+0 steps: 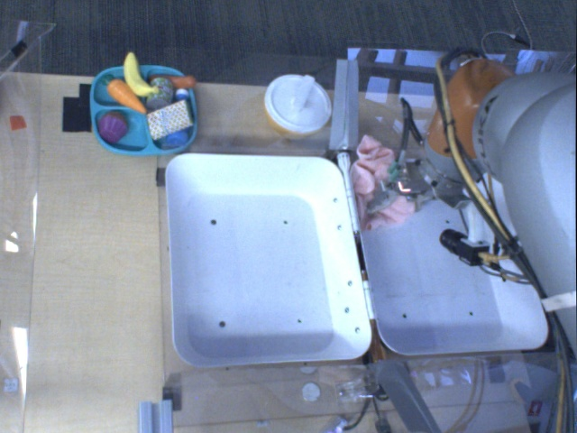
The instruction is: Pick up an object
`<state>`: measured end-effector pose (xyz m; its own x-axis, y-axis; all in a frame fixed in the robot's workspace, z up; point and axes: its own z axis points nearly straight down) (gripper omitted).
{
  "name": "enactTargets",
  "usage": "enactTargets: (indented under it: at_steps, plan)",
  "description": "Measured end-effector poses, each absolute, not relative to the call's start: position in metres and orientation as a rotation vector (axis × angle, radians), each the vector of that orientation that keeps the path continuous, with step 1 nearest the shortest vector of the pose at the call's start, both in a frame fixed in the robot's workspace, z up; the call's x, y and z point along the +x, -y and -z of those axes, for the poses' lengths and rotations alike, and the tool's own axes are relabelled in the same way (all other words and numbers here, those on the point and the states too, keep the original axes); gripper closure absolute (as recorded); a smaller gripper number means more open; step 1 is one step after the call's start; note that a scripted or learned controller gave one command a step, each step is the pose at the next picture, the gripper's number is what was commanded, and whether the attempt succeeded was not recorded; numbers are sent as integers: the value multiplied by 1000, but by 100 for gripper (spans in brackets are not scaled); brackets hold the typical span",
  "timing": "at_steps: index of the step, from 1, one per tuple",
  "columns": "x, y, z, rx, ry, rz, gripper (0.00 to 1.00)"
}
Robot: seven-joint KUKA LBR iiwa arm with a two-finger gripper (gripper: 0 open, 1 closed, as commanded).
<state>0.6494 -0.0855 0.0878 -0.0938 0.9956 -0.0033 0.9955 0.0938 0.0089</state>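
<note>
You have one view to go on, the camera above the bench, so take the right bin as your landmark and read everything from it.

At that bin's upper left corner, tight against the wall it shares with the left bin, lies a crumpled pink cloth. It is the one pickable thing in either bin, so treat it as your object. It looks to be resting on the bin floor and partly up against the wall, bunched, not lifted.

The arm comes in over the bin's right side and covers much of its upper right. The gripper sits low over the cloth's right edge, touching or just beside it. Whether the tool is released, clenched or has cloth caught in it, you cannot tell: the metal parts and cables blur into the folds at that spot.

Left of the right bin, the other bin holds nothing loose. Beyond it, toward the far left of the bench, sits a blue tray of toy food, and just above the gap between the bins a white cup. Neither is within the bins, so neither bears on the pick.

As for progress, judge it about midway: the approach is done and the tool is at the cloth, but no lift shows. What is left is a confirmed hold and a rise clear of the bin floor. Watch for the cloth slipping out, being soft and wedged in the corner.
</note>
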Motion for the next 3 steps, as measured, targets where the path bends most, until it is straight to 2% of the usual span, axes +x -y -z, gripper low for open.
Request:
enactTargets:
  at_steps: [1, 2, 3]
  plan:
    - [651, 85, -97, 2100, -2323, -6, 100]
    - [669, 52, -182, 1817, -2563, 2, 100]
    - [669, 26, -197, 1939, -2475, 4, 100]
